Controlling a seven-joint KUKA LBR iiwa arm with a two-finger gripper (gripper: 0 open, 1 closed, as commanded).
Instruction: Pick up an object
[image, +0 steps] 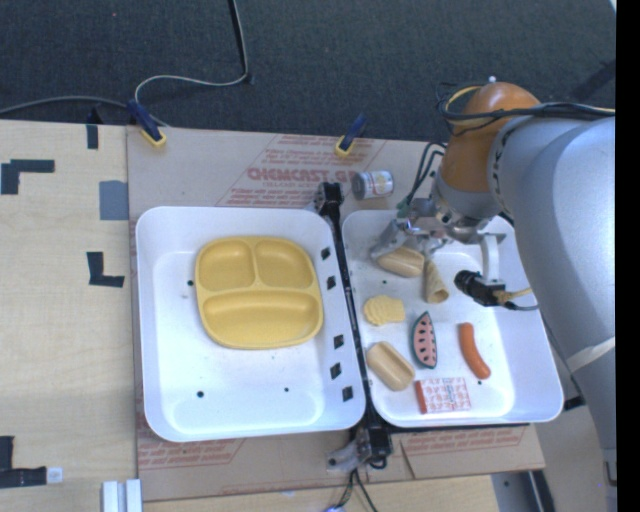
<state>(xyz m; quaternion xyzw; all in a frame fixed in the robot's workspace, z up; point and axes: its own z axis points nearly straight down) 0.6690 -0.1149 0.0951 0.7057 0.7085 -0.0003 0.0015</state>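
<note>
Reaching in from the right, the claw (398, 240) is hanging low over the back of the right bin (520, 385), its metal fingers (385, 243) spread apart and pointing down at a tan bread roll (402, 263). Nothing is sitting between them; the tips are hovering just at the roll's back edge, though whether they are touching it cannot be made out.

Starting at the near edge of that right bin, a small white and red packet (442, 394) is lying flat by the front wall. Just behind it to the left, a tan hot dog bun (389, 365) is lying at a slant, and to the right an orange sausage (474, 350) is resting well apart from the others. Between them, a watermelon slice (425, 340) is lying with its red face up. Further back, a yellow ruffled chip (383, 311) is sitting near the dividing wall, and an ice cream cone (435, 281) is lying just beside the bread roll, under the arm's wrist.

The left bin (170, 400) is holding one thing, a yellow divided plate (260, 292), lying flat toward the back with its three hollows facing up.

Beyond both bins, on the cardboard-covered counter (200, 165), a small clear jar (375, 183) is lying on its side, and two yellow and blue clamps (147, 124) are gripping the cardboard's far edge.
</note>
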